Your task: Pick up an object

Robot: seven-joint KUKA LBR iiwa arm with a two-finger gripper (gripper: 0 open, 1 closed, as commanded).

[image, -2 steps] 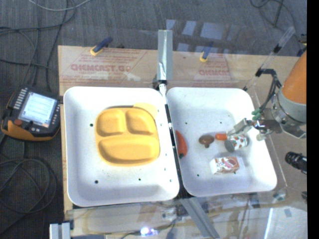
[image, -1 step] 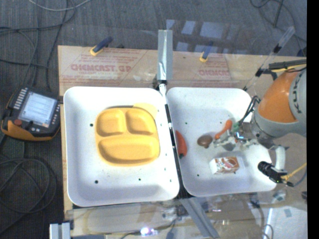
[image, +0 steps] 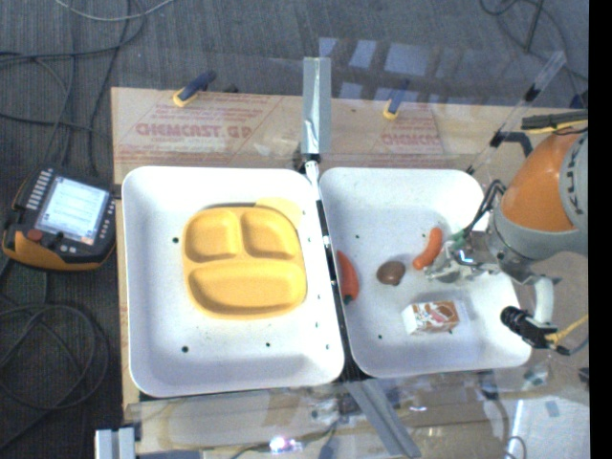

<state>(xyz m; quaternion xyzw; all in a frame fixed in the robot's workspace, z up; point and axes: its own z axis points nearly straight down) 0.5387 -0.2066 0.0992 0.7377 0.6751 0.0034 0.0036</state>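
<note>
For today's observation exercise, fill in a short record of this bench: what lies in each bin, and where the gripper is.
left bin: yellow three-compartment plastic tray
right bin: orange carrot-shaped toy, small brown round object, red sausage-shaped toy at the left wall, white printed carton
gripper: over the right bin, beside the carrot toy
fingers: state unclear

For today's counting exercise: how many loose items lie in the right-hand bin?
4. An orange carrot near the gripper, a brown round piece mid-bin, a red piece against the left wall, a small carton below. The arm may hide more.
</note>
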